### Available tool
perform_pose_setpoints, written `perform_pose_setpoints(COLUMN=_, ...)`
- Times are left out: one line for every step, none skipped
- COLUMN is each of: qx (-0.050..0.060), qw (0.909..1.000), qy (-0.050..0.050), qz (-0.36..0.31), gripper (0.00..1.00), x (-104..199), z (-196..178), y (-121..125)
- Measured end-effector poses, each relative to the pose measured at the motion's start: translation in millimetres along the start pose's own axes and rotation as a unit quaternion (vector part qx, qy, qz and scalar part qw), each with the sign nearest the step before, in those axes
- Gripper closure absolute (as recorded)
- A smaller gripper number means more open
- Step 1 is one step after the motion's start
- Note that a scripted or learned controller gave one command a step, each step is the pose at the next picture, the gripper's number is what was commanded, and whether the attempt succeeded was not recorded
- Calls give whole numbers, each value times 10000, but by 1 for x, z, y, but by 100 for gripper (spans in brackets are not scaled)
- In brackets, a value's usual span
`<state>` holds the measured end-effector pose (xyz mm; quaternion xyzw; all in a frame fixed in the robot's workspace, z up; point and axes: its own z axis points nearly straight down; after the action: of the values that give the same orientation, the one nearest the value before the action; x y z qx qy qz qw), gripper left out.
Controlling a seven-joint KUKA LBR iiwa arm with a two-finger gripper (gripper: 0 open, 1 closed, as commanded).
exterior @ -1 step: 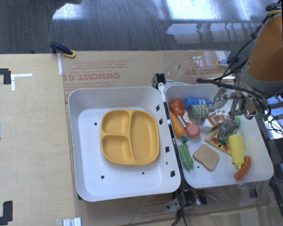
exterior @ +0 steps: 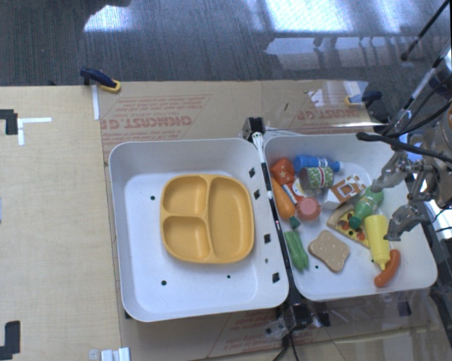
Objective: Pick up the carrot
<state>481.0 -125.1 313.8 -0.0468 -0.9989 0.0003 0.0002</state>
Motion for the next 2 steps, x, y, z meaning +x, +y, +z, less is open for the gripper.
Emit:
perform_pose_setpoints(qx=6, qw=10000, qy=3, qz=-16, gripper=100, x=-4, z=-7, y=0)
perform_pose_setpoints(qx=6, qw=10000, qy=4, qz=-17, gripper=0, x=-4, z=-7, y=0)
